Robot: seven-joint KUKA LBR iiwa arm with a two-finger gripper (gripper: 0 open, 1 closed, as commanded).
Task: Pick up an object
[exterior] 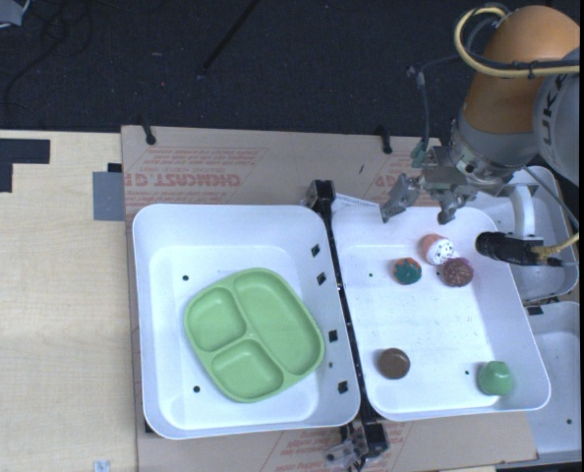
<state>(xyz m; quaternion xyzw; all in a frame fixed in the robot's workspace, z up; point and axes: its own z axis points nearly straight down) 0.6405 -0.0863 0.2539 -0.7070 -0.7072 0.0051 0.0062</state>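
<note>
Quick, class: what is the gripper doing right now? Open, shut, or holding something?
Gripper: open, fingers spread, holding nothing, above the far edge of the right bin.

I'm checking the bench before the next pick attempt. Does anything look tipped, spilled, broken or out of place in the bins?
Nothing stands out. The green divided tray lies flat in the left bin, turned at an angle to its walls. In the right bin five small objects lie apart. The gripper hangs over its far edge.
</note>
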